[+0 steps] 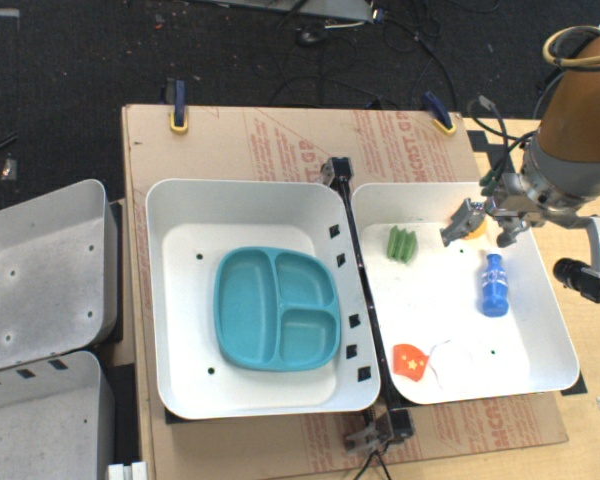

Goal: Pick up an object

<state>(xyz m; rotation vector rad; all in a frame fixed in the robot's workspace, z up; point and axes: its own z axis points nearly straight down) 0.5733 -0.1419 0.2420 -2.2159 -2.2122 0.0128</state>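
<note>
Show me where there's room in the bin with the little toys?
The right bin has bare floor in the middle, between the green piece, blue bottle and orange-red piece. More lies below the bottle, toward the near right corner. It's crowded at the top, by the gripper.

A robotics lab or test workshop, seen from above. A tabletop [250,133] covered in printed cardboard is held down by yellow and blue clamps [178,108] and carries two shallow white bins [170,268] side by side. Around it lies dark carpet [60,58] strewn with black cables [420,28] and small debris, and a grey and orange industrial robot arm [575,118] reaches in from the right.
</note>
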